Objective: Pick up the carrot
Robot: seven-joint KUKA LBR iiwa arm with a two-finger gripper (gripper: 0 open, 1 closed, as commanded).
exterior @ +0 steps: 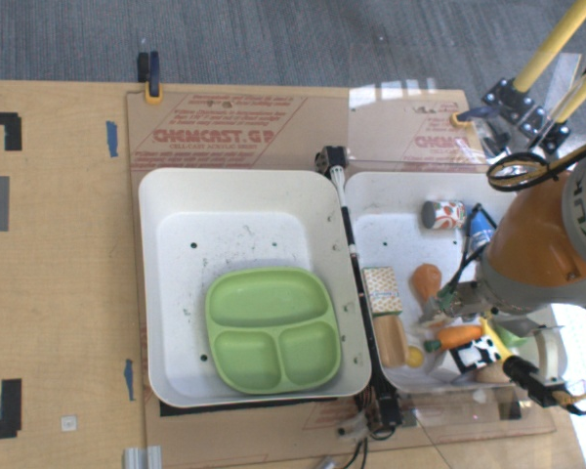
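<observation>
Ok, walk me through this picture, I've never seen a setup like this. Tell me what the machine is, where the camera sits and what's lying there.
One camera looks down at a slant on a bench with two shallow white bins. The grey and orange shape at the right is a robot arm reaching into the right bin. The left bin holds a green divided plate. The right bin holds small toy foods, among them the orange carrot it should pick up. The arm hangs right over that clutter, so I cannot tell whether anything is gripped.

The arm [542, 233] hangs over the right bin [391, 213]; the carrot [459, 337] lies beneath it.
</observation>
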